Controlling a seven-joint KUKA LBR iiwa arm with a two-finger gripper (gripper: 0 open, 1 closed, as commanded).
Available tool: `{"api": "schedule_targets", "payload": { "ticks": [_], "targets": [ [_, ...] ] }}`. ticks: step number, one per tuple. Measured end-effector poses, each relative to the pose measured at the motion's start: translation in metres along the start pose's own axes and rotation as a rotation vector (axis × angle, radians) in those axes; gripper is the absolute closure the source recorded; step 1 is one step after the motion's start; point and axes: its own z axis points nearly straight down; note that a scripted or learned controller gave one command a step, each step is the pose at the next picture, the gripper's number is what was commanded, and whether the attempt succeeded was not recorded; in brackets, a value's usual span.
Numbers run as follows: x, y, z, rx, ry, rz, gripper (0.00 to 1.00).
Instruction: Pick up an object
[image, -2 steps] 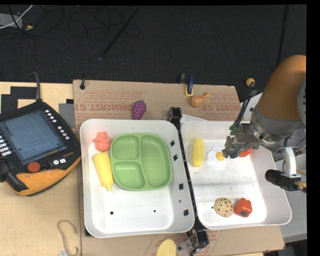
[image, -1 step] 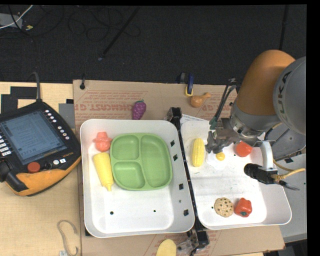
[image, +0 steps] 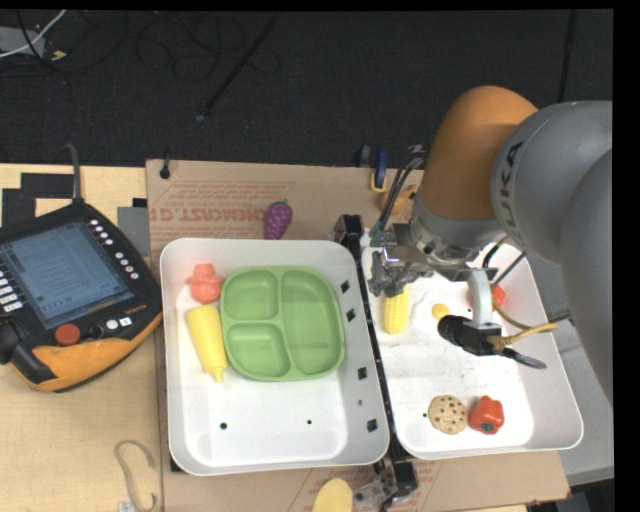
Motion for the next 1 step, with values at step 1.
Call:
{"api": "schedule_targets", "payload": {
  "ticks": [1],
  "targets": [
    [0.0518,0.0226,-0.0105,-0.002,0.000,0.001,1.00]
  ]
}}
